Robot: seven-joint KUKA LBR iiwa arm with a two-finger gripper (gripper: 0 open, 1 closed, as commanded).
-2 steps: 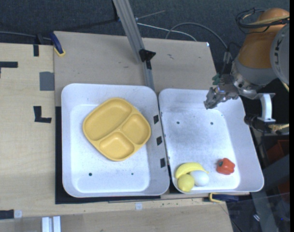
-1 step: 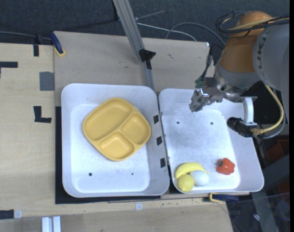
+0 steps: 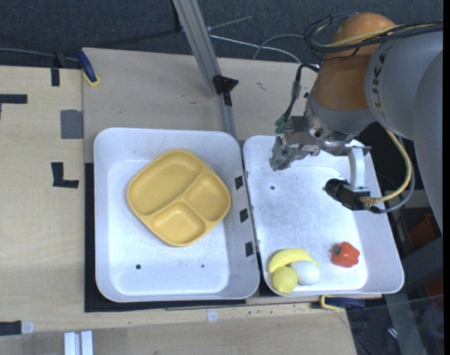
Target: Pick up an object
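My gripper (image 3: 281, 158) hangs over the far left part of the right bin (image 3: 313, 205), pointing down. Nothing shows between its fingers. At the bin's near edge lie a yellow banana (image 3: 290, 258), a yellow lemon-like fruit (image 3: 284, 279) and a white egg-shaped object (image 3: 308, 273), all touching. A small red pepper-like toy (image 3: 345, 254) sits a little to their right. These objects are well below and to the right of the gripper.
The left bin (image 3: 117, 272) holds a yellow divided plate (image 3: 178, 197). A grey pole (image 3: 199, 39) slants across the top toward the gap between the bins. The arm's black cable fitting (image 3: 346, 194) overhangs the right bin's right side.
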